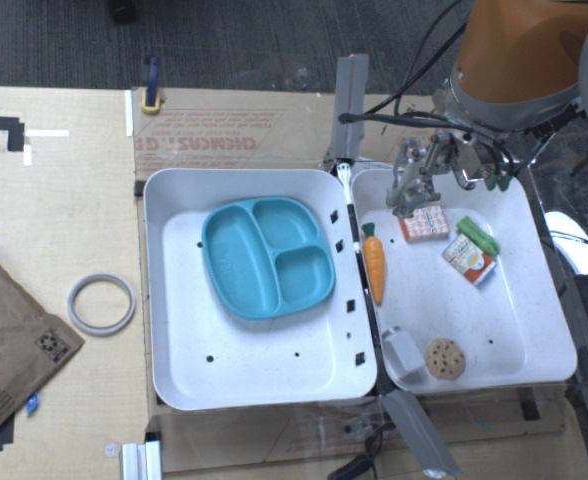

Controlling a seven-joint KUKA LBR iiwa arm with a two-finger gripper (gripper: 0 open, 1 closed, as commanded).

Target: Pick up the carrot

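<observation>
Nearest you, at the front of the right bin (534, 363), sat a round speckled cookie (444, 358), with a small clear cup (401, 349) just beside it on its left. Your carrot (374, 266) lay farther back in that same bin, hard against the left wall by the divider: a short orange toy, fat at the top and tapering toward you, with a small green tuft at its far end. It rested lengthwise along the wall, untouched. Past it were a red-and-white packet (425, 224), a small carton (469, 260) and a green piece (477, 236). Your gripper (410, 190) hovered over the bin's back left corner, above the packet and apart from the carrot, holding nothing; I could not tell how wide it stood. A blue divided plate (268, 257) lay in the left bin (174, 268).
</observation>
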